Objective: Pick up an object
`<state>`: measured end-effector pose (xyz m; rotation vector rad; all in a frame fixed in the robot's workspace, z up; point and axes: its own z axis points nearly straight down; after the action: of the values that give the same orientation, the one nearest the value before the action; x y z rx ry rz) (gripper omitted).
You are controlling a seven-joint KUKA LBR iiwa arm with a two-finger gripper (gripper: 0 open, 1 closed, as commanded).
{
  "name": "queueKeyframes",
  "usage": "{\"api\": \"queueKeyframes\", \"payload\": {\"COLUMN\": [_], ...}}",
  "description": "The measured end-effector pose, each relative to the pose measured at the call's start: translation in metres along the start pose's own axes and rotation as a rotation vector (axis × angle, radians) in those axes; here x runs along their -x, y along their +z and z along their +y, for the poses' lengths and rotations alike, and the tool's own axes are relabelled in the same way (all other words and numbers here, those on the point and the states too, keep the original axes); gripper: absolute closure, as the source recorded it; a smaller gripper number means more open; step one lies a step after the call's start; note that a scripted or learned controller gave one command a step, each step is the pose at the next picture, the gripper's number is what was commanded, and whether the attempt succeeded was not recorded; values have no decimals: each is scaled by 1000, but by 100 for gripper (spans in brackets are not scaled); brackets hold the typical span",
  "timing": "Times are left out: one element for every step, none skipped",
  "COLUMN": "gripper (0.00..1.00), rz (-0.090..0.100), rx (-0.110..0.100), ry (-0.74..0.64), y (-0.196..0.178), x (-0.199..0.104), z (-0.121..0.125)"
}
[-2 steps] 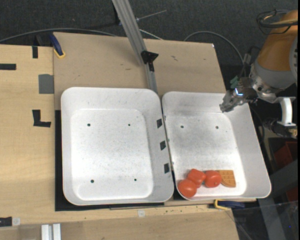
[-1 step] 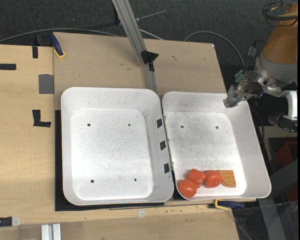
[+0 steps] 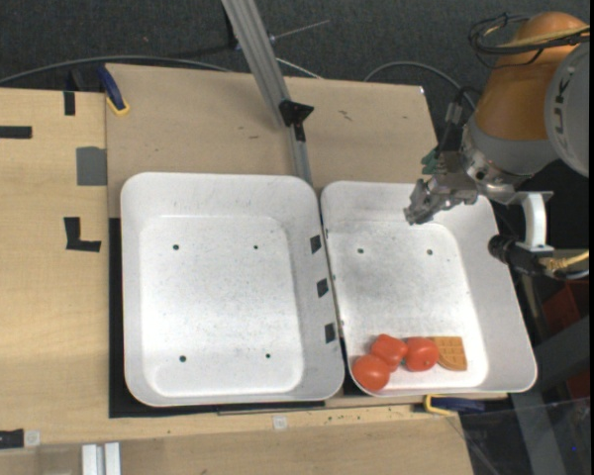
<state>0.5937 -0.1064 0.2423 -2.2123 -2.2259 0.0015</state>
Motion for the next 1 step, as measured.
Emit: {"api": "queueKeyframes", "payload": {"gripper": [100], "rz": [0], "rx": [1], "ry": [-1], "y": [-4], "x": [-57], "z": [-7]}}
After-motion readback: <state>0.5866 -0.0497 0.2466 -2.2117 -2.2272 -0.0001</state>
